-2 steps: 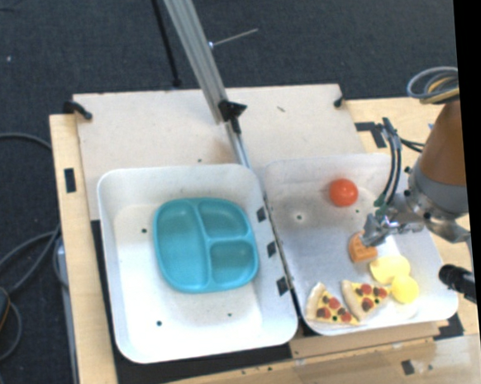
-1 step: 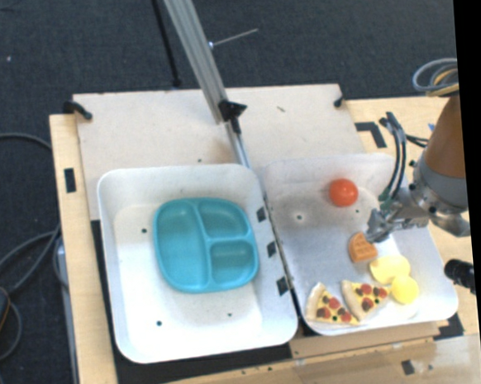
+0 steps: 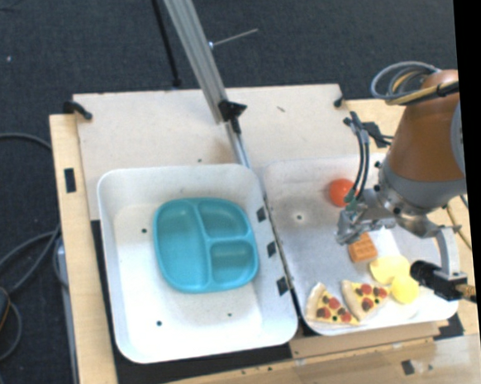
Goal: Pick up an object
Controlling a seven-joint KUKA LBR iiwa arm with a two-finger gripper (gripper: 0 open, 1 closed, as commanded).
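Note:
My gripper [image 3: 353,228] hangs over the right bin [image 3: 298,191], just above and left of a small orange block [image 3: 363,249]. An orange-red ball [image 3: 340,192] lies behind the gripper, toward the bin's back. Two toy pizza slices [image 3: 332,306] [image 3: 365,295] lie along the bin's front edge. Yellow rounded pieces [image 3: 391,270] [image 3: 404,291] sit to their right. Nothing shows between the fingers.
The left bin [image 3: 134,319] holds a teal divided plate [image 3: 205,244]. A slanted metal pole [image 3: 201,57] rises from the back between the bins. The arm's grey and orange wrist [image 3: 428,147] covers the right bin's far right side.

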